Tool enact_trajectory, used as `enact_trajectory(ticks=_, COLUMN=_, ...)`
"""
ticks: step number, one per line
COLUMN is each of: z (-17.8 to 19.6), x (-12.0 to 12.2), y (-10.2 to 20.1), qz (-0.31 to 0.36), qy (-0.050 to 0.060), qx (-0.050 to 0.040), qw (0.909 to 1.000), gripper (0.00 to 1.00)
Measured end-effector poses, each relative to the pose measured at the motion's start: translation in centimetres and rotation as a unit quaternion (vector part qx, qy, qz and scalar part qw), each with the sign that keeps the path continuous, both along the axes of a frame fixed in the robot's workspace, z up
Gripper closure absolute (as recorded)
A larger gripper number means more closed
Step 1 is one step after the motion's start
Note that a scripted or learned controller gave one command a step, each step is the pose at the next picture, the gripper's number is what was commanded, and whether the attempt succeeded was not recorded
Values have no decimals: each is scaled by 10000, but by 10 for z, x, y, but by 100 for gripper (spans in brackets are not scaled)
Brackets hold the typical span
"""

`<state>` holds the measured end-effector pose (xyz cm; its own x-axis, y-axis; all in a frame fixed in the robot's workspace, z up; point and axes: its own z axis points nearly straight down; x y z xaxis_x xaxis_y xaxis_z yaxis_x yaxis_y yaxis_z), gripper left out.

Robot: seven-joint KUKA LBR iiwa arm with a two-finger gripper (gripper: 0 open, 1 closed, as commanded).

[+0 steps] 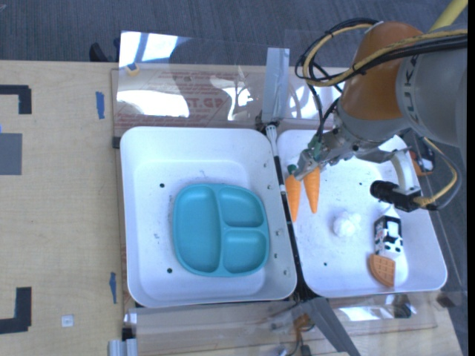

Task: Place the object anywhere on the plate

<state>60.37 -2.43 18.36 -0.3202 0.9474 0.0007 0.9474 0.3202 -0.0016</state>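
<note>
Hanging over the right bin's near-divider edge, the gripper (pixel 315 158) pinches a carrot (pixel 312 188) by its top, long axis pointing down, the teal plate (pixel 220 228) lying leftward across the divider.

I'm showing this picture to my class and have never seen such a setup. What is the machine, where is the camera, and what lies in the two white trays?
One camera looks down at a slant on a bench. The grey and orange robot arm reaches in from the right. The left bin holds a blue divided plate. In the right bin are two carrots, a small white lump, a black-and-white toy and a waffle-like piece. The gripper hangs at one carrot's top end; whether it grips it is unclear.
</note>
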Motion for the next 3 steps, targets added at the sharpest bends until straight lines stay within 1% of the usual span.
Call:
enact_trajectory(ticks=1, z=0, x=-12, y=91, qz=251, qy=17, qx=10, qw=9997, gripper=100)
enact_trajectory(ticks=2, z=0, x=-33, y=76, qz=-259, qy=26, qx=-5, qw=9997, gripper=100)
enact_trajectory(ticks=3, z=0, x=-33, y=76, qz=-258, qy=25, qx=-3, qw=9997, gripper=0)
